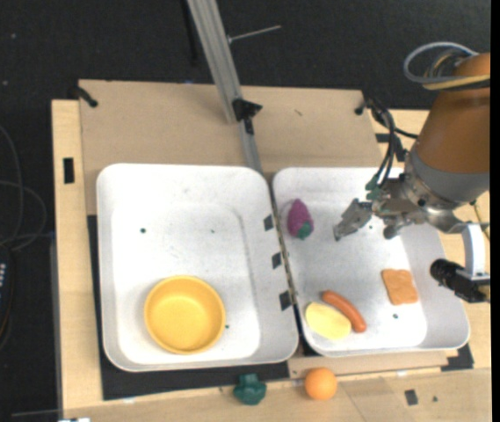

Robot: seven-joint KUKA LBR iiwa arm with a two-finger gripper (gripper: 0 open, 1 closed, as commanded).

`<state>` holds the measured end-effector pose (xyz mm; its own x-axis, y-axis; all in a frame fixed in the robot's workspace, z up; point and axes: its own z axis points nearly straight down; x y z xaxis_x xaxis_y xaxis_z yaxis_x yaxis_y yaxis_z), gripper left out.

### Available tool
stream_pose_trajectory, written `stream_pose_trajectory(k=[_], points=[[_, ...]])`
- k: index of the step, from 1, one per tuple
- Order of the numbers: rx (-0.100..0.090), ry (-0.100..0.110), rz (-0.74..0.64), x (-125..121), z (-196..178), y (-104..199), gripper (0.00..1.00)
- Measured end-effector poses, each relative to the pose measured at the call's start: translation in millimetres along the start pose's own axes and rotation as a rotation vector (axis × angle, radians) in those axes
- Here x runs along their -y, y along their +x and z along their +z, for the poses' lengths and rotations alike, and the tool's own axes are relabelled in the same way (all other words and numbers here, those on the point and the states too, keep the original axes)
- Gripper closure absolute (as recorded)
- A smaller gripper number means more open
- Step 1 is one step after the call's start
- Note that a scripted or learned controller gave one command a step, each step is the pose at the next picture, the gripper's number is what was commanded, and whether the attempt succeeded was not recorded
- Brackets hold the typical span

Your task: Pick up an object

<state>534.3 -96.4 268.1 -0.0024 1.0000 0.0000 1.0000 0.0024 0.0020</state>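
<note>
Claw [371, 224] spread, nothing between fingers, over right bin [443, 337] near purple object [299, 218]; no legible writing.

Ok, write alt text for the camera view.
A robot gripper hovers over the right white bin, which holds a purple toy, a sausage, a yellow piece and an orange block. The left bin holds a yellow bowl.
</note>
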Motion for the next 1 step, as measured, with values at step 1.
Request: stream_pose_trajectory(k=[1], points=[[0.000,-0.001,0.001,-0.1,-0.1,-0.2,0.00]])
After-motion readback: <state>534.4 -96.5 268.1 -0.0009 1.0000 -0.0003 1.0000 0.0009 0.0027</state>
